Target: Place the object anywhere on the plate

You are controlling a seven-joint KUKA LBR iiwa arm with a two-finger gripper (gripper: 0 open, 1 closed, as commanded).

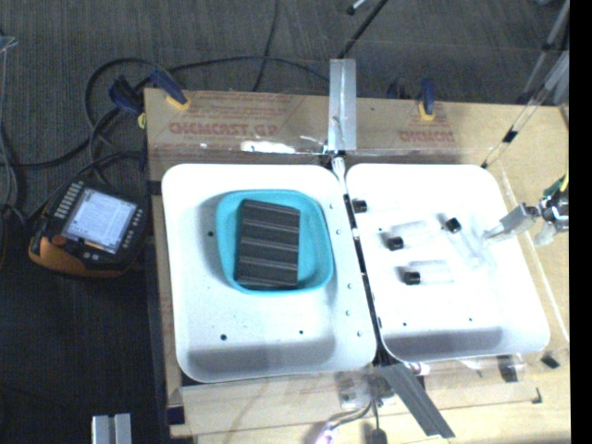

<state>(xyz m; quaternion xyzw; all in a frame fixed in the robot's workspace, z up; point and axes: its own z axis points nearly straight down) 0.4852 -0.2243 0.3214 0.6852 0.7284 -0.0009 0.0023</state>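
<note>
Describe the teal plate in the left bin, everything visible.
The plate is a teal, roughly square dish with rounded corners and a raised rim, plastic by the look of it. It lies flat on the floor of the left white bin, toward the bin's upper middle, apart from the walls. A dark grey ribbed block with lengthwise grooves rests on it, slightly tilted clockwise, covering most of its centre, so just the rim and a band of the plate's floor show.

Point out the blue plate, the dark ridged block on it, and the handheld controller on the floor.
Blue plate [316, 248]: camera view, bare right rim.
Dark ridged block [268, 243]: camera view, middle of its top.
Handheld controller [95, 220]: camera view, its lit screen.
</note>
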